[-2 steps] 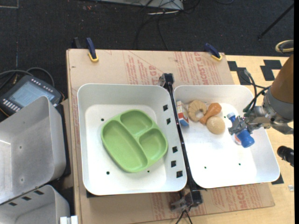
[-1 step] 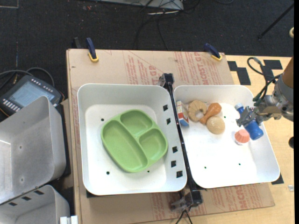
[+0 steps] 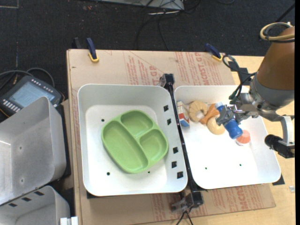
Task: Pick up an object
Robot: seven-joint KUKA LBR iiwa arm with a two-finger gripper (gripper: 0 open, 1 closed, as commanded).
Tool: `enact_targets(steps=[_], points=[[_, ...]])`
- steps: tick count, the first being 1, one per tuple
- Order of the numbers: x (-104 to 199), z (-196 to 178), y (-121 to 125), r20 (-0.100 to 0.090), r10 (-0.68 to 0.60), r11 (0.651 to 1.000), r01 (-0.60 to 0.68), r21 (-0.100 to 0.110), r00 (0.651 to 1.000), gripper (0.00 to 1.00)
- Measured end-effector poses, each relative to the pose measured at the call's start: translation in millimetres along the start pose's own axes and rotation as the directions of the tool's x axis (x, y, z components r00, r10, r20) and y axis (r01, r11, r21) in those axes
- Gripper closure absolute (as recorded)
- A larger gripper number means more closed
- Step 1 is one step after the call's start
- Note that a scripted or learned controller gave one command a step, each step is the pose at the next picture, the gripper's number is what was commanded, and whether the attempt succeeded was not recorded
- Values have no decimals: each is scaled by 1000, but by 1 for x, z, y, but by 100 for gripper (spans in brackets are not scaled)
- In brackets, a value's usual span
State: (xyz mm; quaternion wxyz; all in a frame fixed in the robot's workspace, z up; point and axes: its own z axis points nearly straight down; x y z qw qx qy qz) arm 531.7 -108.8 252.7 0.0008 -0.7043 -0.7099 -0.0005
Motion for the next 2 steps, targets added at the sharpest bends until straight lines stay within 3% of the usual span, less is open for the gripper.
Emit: enact_targets(steps=[2], points=[[108,4,8,1,0,1000,0,-1,1000,100]])
